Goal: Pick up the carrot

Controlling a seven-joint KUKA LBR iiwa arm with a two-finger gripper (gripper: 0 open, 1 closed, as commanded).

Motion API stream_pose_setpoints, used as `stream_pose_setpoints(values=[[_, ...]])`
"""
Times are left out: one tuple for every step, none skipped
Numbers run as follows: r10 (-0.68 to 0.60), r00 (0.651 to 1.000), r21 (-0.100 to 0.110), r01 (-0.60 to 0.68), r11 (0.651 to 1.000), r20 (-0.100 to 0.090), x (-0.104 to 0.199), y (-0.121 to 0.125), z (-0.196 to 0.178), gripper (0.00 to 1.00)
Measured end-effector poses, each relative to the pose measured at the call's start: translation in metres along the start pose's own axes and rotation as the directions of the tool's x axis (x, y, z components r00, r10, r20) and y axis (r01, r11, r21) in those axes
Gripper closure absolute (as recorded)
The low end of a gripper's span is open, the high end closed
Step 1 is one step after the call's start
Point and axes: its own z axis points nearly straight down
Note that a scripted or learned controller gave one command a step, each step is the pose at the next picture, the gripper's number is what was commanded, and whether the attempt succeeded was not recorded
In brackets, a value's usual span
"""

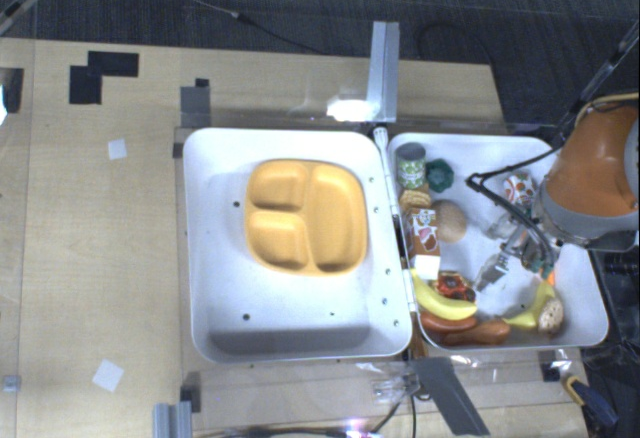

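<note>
L bin [215, 256] holds a yellow 3-section plate [305, 214]. R bin [590, 311] is crowded w/ a banana [440, 300], sausage [468, 330], can [411, 166] etc. Gripper [512, 251] is low in R bin; can't tell if clenched. Carrot [549, 276]: small orange bit just beside gripper.

You see two white bins [200, 226] on a pale wood bench [90, 226]. The left one holds a mustard-yellow tray [305, 216]. In the right bin, a yellow banana [440, 301] lies at 7 o'clock above a reddish-brown sausage [470, 331], with a dark green ball [439, 174] at 11. The arm [595, 176] is grey, banded orange.
</note>
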Motion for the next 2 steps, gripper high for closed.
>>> stream_pose_setpoints(values=[[0.143,0.99,-0.004,-0.143,0.99,0.003,0.013,-0.024,0.0,0.0],[0.456,0.89,-0.001,-0.456,0.89,0.0,-0.021,0.011,0.001,0.0]])
